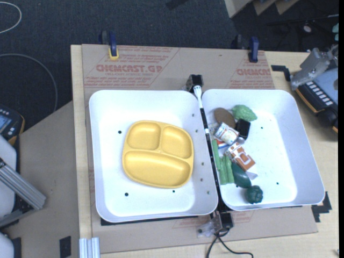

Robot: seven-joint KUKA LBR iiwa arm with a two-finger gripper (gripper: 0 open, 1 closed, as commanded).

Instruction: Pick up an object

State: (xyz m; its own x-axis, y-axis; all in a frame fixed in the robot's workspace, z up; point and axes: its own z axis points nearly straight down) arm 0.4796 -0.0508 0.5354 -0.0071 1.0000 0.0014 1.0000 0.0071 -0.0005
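The right bin (285, 144) holds a cluster of small items along its left side. At the top lie a light green piece (243, 112) and a brown oval (223, 116), with a small black block (242, 128) just below. A white can with a blue label (226, 134) lies on its side above an orange and white carton (239, 156). A long green strip (221, 165) runs beside the bin's left wall. A dark green vegetable (242, 178) and a dark green lump (254, 194) sit nearest the front edge.
The left bin (105, 144) holds a yellow divided plate (158, 153). Clamps (112, 43) (253, 47) pin the cardboard bench top at the back. A grey and black device (318, 87) lies off the bench at the right. The right half of the right bin is bare white floor.
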